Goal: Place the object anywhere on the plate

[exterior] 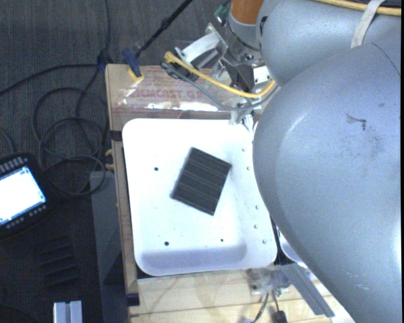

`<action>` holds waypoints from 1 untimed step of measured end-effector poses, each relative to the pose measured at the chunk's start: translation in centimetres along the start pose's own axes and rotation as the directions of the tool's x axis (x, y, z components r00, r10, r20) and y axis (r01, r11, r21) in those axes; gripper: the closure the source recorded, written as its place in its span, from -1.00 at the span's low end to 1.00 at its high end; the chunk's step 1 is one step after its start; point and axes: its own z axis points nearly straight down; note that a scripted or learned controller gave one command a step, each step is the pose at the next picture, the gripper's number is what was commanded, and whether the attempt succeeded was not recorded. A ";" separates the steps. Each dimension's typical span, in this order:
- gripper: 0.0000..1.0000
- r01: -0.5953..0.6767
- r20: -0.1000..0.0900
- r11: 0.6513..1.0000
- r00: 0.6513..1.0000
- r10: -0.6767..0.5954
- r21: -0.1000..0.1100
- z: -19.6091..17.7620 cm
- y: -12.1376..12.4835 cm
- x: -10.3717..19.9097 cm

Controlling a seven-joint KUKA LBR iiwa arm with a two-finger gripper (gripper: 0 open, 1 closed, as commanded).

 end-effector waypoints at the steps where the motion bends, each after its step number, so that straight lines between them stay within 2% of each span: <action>1: -1.00 -0.021 0.002 1.000 1.000 0.021 -0.002 6.5 5.6 -4.4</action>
